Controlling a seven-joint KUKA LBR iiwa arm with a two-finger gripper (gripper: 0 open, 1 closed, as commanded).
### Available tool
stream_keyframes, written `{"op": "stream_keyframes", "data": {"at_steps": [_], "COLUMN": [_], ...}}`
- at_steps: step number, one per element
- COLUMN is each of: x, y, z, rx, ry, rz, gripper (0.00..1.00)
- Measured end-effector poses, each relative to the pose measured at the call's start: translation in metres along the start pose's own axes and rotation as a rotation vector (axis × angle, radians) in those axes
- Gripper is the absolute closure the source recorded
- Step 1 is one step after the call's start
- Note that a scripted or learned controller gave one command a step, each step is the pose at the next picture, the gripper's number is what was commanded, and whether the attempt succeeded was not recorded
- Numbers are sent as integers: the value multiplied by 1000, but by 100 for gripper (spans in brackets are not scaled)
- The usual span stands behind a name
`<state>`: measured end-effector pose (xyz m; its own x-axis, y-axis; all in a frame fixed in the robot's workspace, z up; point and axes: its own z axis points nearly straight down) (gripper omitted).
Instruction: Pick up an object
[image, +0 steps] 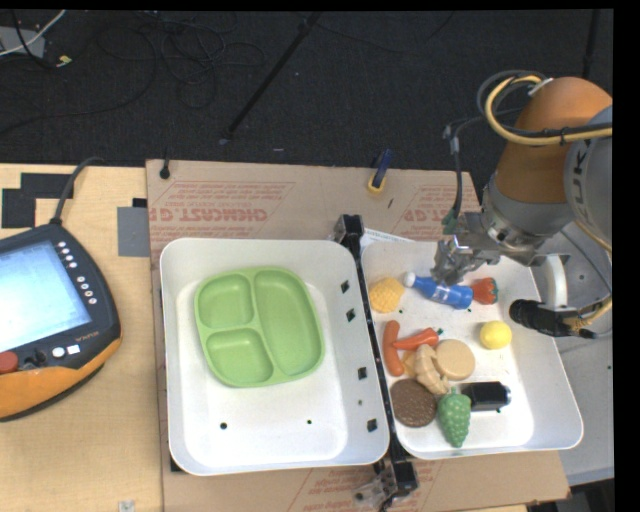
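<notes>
At the far left a teach pendant (45, 310) with a lit screen and orange underside rests on the bench. Next comes the left bin (180, 420), holding a green divided plate (258, 327) with three compartments. In the right bin (545, 400), toy food lies crowded together: a yellow corn piece (386, 295), an orange carrot (410, 342) with another orange piece (392, 350) beside it, a brown cookie (412, 403), a tan round biscuit (453, 359), green grapes (455, 417), and a black cylinder (487, 396). A blue bottle (444, 292) lies on its side near the bin's back, with a red piece (485, 291) just beside it and a yellow lemon (495, 335) nearer the front. My gripper (455, 262) hangs directly over the blue bottle; I cannot tell whether I am clenched or released.
</notes>
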<state>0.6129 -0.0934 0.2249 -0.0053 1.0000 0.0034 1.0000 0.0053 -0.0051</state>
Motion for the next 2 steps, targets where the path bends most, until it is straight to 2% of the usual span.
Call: {"op": "stream_keyframes", "data": {"at_steps": [1,2], "x": [58,108], "y": [-4,1], "z": [-3,-11], "rx": [1,-1], "ry": [0,-2], "rz": [0,0], "gripper": [100,100]}}
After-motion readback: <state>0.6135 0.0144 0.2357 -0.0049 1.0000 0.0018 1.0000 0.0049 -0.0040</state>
